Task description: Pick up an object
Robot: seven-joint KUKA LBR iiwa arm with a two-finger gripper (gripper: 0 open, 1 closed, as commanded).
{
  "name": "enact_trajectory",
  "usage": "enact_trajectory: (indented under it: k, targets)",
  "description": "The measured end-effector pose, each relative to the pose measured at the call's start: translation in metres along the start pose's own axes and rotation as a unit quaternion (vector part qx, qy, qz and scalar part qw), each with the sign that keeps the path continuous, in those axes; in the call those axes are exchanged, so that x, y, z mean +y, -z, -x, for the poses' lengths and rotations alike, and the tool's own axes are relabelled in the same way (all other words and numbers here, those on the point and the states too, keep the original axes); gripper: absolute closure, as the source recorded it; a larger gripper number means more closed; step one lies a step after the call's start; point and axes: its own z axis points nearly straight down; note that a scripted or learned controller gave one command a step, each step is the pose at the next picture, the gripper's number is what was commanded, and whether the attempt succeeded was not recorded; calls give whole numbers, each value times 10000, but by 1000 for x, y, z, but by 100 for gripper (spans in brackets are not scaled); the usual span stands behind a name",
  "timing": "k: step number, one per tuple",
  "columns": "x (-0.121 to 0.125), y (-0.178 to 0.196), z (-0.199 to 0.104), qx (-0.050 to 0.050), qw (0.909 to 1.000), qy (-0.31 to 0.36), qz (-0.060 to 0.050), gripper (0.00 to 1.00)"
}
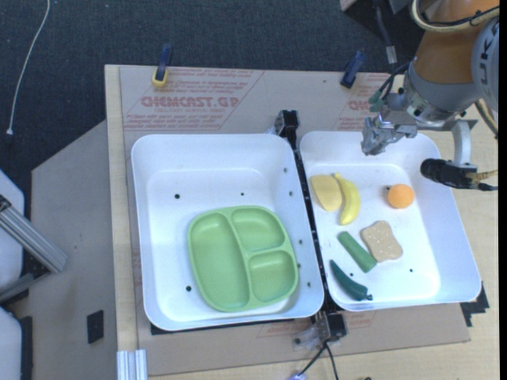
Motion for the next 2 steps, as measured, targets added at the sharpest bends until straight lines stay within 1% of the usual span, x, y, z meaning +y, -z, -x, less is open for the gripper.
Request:
enact_trajectory:
  k: [1,2]
  targets:
    - [-16,3,-62,7,10000,13,0,100]
    - [-31,-3,-124,1,10000,8,-7,100]
